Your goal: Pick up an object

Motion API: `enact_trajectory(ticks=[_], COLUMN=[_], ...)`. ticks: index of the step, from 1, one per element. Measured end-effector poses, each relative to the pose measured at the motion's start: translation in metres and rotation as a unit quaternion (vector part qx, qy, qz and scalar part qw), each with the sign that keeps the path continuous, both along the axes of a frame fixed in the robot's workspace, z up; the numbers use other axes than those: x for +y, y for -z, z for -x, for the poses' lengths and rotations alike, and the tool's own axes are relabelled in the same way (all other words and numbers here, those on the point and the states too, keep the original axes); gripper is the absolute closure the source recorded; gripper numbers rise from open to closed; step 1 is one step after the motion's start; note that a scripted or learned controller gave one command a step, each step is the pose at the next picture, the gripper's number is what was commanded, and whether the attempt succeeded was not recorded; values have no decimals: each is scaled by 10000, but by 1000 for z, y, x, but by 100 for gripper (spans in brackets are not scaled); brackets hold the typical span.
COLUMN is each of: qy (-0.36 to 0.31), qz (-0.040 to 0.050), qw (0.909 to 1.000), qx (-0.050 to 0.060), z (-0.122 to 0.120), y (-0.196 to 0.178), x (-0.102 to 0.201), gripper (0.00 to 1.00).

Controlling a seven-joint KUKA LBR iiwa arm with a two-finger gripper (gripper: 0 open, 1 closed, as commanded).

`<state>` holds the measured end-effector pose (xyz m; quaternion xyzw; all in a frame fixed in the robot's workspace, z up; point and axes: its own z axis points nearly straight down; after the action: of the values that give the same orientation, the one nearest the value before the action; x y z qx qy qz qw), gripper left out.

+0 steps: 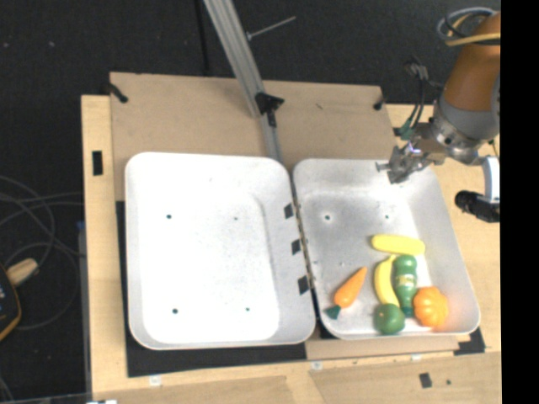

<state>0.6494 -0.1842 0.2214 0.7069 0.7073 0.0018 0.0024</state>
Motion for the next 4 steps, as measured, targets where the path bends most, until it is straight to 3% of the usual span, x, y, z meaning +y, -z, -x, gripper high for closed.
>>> enact_trajectory(ticks=[1,4], qy=[4,-16], qz=[-3,-10], qw=[10000,10000], qx=[14,20], z=[0,5], y=[-27,-37], x=[-1,149], gripper=[100,100])
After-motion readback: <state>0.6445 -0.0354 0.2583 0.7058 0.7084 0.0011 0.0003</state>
